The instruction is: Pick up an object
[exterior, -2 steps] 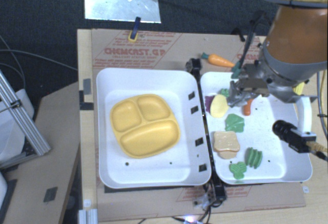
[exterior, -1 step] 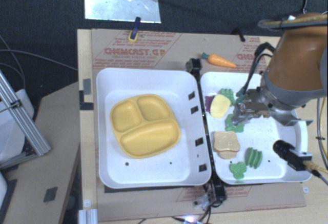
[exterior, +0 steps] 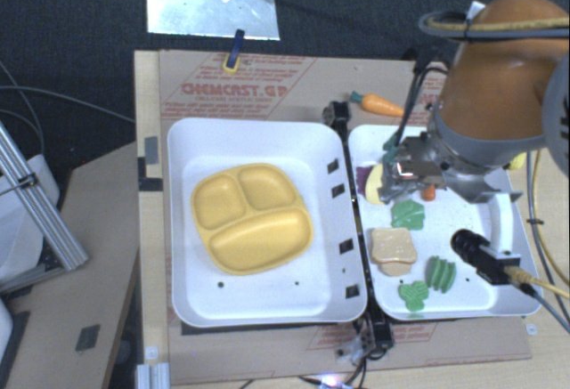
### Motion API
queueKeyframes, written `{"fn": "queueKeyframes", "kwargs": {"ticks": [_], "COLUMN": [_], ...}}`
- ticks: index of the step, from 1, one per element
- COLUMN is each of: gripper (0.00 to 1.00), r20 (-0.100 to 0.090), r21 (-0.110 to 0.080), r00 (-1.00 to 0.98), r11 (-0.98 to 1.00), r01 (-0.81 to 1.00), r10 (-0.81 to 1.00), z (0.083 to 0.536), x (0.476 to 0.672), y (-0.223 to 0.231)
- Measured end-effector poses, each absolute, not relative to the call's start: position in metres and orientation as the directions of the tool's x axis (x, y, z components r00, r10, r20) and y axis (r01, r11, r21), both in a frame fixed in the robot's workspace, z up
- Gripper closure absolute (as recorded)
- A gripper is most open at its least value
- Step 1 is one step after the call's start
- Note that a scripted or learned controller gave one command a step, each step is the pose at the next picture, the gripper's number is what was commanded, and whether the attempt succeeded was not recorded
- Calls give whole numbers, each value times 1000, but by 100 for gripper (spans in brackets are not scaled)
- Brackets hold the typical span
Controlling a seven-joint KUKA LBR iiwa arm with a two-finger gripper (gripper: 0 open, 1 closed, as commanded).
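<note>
Arm (exterior: 499, 67) over the right bin (exterior: 508, 303), jaws (exterior: 398, 184) low at its upper left corner. Cannot tell whether they are released or clenched; nothing visibly between them. Candidate objects lie in the right bin: bread slice (exterior: 393, 248) near its left wall, green leaf (exterior: 409, 215) just above the bread, green beans (exterior: 440, 273) to the right. Yellow tray (exterior: 252, 216) sits in the left bin (exterior: 191, 289). Judgement: pick not yet done; grasp and lift remain.

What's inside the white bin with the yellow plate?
Just the yellow plate with three sections sits in the left bin. Its sections look bare. Whatever is beneath the plate is covered.
</note>
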State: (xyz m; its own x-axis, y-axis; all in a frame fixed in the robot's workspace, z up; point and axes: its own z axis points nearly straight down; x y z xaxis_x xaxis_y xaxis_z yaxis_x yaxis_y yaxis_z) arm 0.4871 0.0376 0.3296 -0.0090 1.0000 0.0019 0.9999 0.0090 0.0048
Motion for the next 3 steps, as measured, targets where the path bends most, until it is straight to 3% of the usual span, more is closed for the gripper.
{"fn": "queueKeyframes", "kwargs": {"ticks": [1, 2, 3], "gripper": [100, 100, 100], "r20": [-1, 2, -1], "r21": [2, 12, -6], "r00": [0, -4, 5], "r11": [0, 4, -5], "r01": [1000, 1000, 1000], "r10": [1000, 1000, 1000], "z": [284, 387, 296], "x": [558, 501, 485], "y": [21, 14, -33]}}
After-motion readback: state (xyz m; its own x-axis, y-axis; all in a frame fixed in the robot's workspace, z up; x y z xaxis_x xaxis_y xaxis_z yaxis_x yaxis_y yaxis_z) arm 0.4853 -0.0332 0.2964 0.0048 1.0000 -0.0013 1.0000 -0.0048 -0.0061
